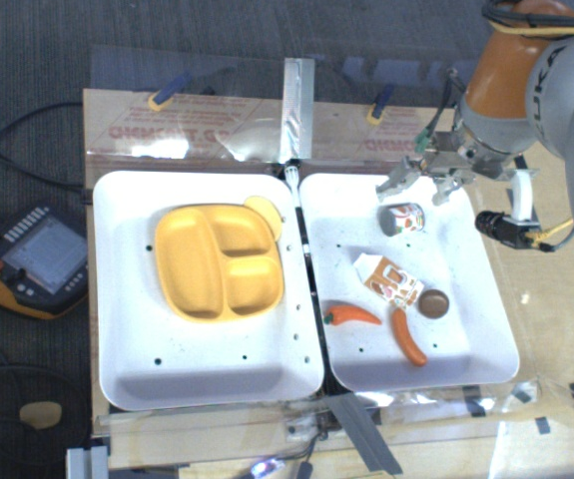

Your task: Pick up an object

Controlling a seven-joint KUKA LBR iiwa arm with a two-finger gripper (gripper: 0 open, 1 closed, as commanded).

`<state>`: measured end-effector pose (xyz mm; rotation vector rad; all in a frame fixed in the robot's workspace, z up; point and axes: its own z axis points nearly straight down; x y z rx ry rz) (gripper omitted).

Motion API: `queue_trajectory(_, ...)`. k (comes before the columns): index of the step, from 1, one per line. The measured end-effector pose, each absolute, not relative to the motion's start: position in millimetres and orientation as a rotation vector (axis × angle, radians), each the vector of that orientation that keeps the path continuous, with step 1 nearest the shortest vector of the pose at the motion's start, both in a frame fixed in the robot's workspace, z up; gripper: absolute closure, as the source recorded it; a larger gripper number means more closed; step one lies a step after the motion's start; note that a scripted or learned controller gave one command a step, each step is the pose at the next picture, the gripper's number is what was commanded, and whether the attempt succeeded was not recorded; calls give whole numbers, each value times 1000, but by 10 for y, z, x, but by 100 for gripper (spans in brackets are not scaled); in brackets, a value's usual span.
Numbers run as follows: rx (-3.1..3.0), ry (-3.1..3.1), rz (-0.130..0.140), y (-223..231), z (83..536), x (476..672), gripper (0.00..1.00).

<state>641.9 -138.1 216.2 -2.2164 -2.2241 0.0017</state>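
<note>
In the right bin [486, 352] lie a small silver can [403, 218], a white and orange carton [390, 280], a brown ball [433, 303], an orange chili pepper [352, 315] and an orange-red sausage [409, 338]. My gripper [422, 185] hovers over the bin's far end, just above and behind the can. Its fingers [396, 182] are spread open with nothing between them. The can lies on its side, apart from the fingertips.
The left bin [127, 367] holds a yellow divided plate [219, 260] with a small yellow piece [264, 210] at its far right corner. A metal divider post [297, 108] stands behind the bins. A teach pendant [29, 262] lies on the floor at the left.
</note>
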Motion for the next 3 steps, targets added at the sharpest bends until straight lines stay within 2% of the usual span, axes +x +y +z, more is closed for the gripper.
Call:
queue_trajectory(1, -1987, -2444, 0, -1341, 884, 6706, 0)
queue_trajectory(2, -1987, -2446, -4, -1560, 894, 5611, 0)
queue_trajectory(3, -2052, -2395, -8, -1580, 899, 5067, 0)
